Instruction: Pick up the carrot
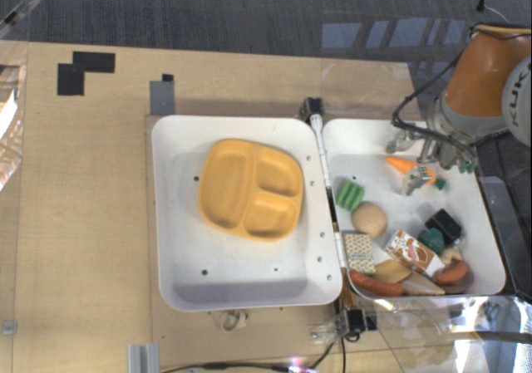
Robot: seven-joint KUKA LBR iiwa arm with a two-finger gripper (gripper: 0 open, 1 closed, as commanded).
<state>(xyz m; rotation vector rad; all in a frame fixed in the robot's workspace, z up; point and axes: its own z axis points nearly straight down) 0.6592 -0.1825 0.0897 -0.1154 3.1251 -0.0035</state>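
The carrot point(400, 164) lies in the right bin point(490, 222), near that bin's far edge and toward its right side, its orange body pointing left and a small green tuft at its right end by the gripper point(422, 174). It looks like a toy piece of play food, so I judge it light, stiff and hollow or solid plastic, with a smooth, tapered skin that could slide out of a pinch taken too near the thin tip. The best hold is probably across the thicker half, close to the green end, with the fingers closing on the two long sides rather than along its length. The gripper hangs right over that thick end, reaching in from the bin's right edge, and whether it is apart or closed cannot be told here; the carrot is not plainly between its fingers, so no hold can be claimed. The rest of the toy food sits well apart toward the near edge of the same bin: a green piece point(350, 194), a tan ball point(370, 218), a small carton point(413, 251) and sausages point(376, 285) in the near corner. The left bin point(179, 272) carries a yellow divided plate point(250, 188) near its middle.
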